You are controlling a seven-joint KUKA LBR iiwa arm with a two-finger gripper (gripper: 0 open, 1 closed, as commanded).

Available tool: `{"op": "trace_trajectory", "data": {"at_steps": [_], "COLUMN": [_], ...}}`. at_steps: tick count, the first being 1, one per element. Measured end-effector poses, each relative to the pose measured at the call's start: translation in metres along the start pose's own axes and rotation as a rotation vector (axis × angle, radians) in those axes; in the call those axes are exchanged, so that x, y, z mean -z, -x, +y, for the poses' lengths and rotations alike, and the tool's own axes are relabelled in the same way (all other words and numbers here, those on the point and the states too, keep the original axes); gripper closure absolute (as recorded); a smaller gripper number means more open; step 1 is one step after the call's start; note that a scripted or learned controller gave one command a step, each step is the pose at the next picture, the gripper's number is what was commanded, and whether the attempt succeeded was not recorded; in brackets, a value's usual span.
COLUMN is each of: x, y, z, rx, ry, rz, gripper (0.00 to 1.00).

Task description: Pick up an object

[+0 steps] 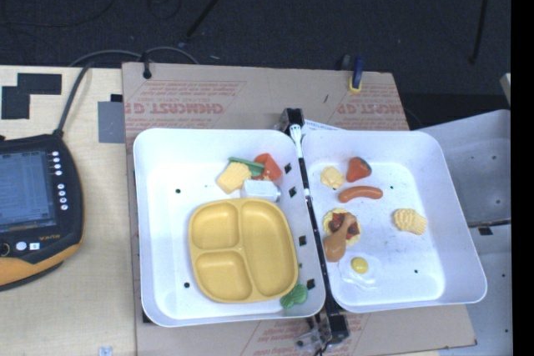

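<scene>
Two white bins lie side by side. The left bin point(158, 179) holds a yellow divided plate point(242, 250), a yellow toy corn piece point(234, 177), a red and green toy vegetable point(265, 166), a small white block point(260, 189) and a green toy point(294, 296) at its front rim. In the right bin point(442, 213) lie a sausage point(360, 194), a strawberry point(358, 169), a small yellow piece point(332, 177), a ridged yellow piece point(409, 220), a brown and red toy point(339, 231) and a fried egg point(360, 269).
A teach pendant point(33, 204) rests on the bench at the left. Cardboard point(250, 96) lies under the bins. A blue and yellow clamp point(356, 72) sits at the cardboard's far edge. Cables run over the dark floor behind.
</scene>
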State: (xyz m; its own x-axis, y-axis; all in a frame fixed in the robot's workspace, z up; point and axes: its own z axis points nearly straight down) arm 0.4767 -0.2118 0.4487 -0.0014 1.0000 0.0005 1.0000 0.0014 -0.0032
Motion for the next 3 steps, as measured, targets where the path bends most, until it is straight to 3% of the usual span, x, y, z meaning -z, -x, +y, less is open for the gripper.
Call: {"op": "trace_trajectory", "data": {"at_steps": [2,3], "x": [-0.025,-0.037], "y": [0.0,0.0], "z": [0.01,-0.001], "rx": [-0.001,0.0], "ry": [0.0,0.0], "rz": [0.0,0.0], "gripper": [1.0,1.0]}}
